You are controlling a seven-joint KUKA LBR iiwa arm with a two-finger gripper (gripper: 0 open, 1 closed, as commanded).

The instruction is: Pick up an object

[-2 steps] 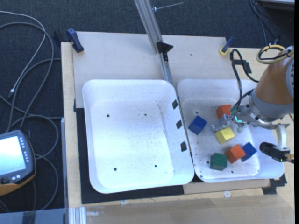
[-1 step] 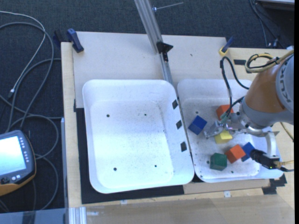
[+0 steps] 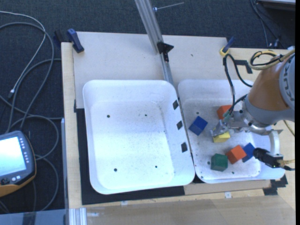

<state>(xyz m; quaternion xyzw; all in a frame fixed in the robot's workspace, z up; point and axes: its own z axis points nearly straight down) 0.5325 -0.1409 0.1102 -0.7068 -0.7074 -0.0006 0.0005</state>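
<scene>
The right bin (image 3: 206, 175) holds several blocks: a blue cube (image 3: 198, 125), an orange block (image 3: 223, 111), a yellow block (image 3: 221, 136), a green cube (image 3: 219, 162), an orange cube (image 3: 236, 153) and a small blue block (image 3: 249, 150). My gripper (image 3: 220, 128) is low in this bin, right above the yellow block and just in front of the orange block. It partly hides both. The grey wrist with its orange band (image 3: 267, 90) reaches in from the right.
The left bin (image 3: 93, 97) lies beside the right one, with black clips along the shared wall. A metal pole (image 3: 150, 20) slants across the back. Cables (image 3: 229, 78) trail over the right bin's far side. A teach pendant (image 3: 14, 161) lies off the bench at left.
</scene>
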